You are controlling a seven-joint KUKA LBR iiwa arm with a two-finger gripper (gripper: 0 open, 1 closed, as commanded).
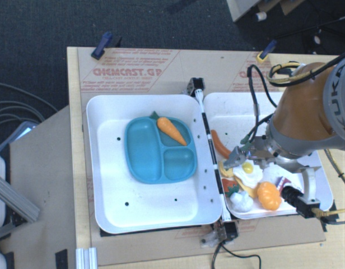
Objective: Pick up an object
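Just below jaws (238, 157), fried egg (250, 172)

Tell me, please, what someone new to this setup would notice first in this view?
Most likely the blue divided tray in the left bin, with an orange carrot lying across its upper right compartment. Next comes the bulky arm reaching in from the right over the right bin, its gripper low among a cluster of toy food: a fried egg, an orange fruit and a reddish sausage.
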